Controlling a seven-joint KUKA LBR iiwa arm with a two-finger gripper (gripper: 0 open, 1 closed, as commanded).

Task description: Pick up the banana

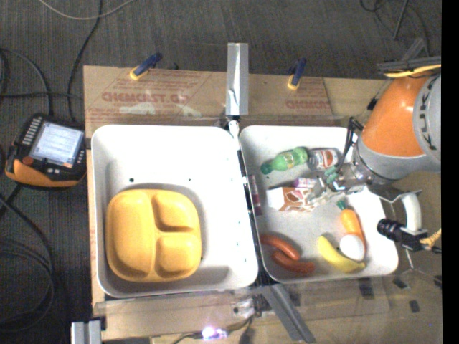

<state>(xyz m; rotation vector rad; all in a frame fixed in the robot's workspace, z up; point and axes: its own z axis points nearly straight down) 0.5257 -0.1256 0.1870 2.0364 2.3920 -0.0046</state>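
The yellow banana (336,257) lies near the front edge of the right bin (251,165), curved, with a white egg (351,247) resting against its right end. My gripper (336,183) hangs over the middle of the right bin, above a brown and white snack packet (297,196). It sits well behind the banana, about a hand's width away, and nothing of the banana is in it. The grey arm with its orange band (399,122) reaches in from the right.
In the right bin are also an orange carrot (350,223), two red sausages (285,254), a green bottle (285,160) and a can (324,156). The left bin (143,140) holds a yellow divided tray (153,233). A teach pendant (49,151) lies off the bench at left.
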